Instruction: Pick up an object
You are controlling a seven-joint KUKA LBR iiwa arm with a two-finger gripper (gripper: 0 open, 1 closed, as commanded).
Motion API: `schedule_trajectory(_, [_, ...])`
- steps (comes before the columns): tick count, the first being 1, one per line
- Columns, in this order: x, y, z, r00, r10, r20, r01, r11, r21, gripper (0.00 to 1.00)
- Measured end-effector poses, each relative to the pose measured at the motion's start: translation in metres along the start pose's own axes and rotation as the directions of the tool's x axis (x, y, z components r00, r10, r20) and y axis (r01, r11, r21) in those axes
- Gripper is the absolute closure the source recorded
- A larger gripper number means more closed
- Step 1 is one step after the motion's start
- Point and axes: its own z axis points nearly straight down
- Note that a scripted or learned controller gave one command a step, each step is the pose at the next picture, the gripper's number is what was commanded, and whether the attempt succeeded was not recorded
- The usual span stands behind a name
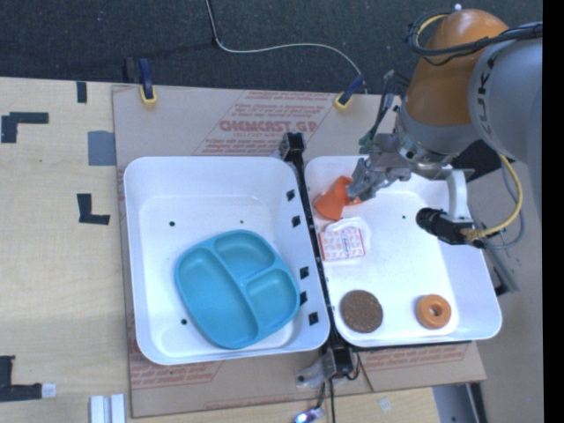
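Gripper (363, 186) sits low over the upper left corner of the right bin (458, 276). Its fingers are drawn narrow around the right end of an orange object (330, 201), possibly a carrot-shaped toy, which shows between them. The object's left end lies close to the divider between the two bins. Whether it is lifted clear of the bin floor cannot be told from this angle.

Just below the orange object: one small white packet with red print (343, 241), lying flat, near but apart from it. Lower in the same bin: one brown round disc (361, 311), cookie-like, and to its right one orange ring (434, 311), doughnut-shaped. The two are well apart from the gripper. Count in right bin: four items.

Left bin (159, 192), centre left of frame: one blue divided plate (236, 286) with three compartments, resting tilted in the lower half.

Arm (480, 69) enters from the upper right, grey with the orange band above the wrist; cables loop around it and a black fitting hangs over the right bin's right side. Both bins rest on a cardboard sheet (256, 126) with red print, held by two clamps at its top edge. A thin cable runs across the dark floor at the top of the frame.
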Motion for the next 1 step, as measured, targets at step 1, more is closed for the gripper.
schedule_trajectory(1, [0.0546, -0.0119, -0.0068, 1.0, -0.002, -0.001, 0.002, 1.0, -0.001, 1.0])
